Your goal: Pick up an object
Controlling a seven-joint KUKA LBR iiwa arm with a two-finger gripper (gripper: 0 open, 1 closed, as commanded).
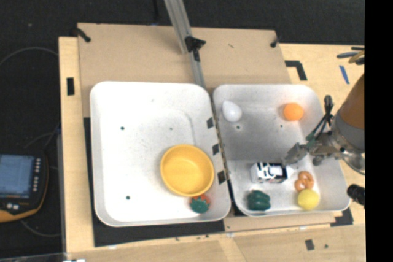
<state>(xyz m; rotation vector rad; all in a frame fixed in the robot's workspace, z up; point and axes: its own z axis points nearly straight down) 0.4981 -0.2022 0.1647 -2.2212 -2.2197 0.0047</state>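
**benchwatcher:** Since the job is just "pick up an object", my guess is it goes for the black-and-white block (270, 172) in the right bin (258, 98). It's lying on the floor near the front, and the end effector (299, 153) hangs just above and to its right. Can't tell from where I stand if the fingers are spread or pressed together, too dark and small.

**tinkerjo:** Nothing pinched in it as far as I can see. How'd that block handle, you reckon?

**benchwatcher:** Looks stiff and light, probably plastic, maybe a bit slick. I'd take it across the short sides, square on. Orange ring (303, 181) and yellow ball (308, 198) sit close on its right, so a wide approach could bump them. The ball would roll away. Green lump (258, 200) is just in front, too.
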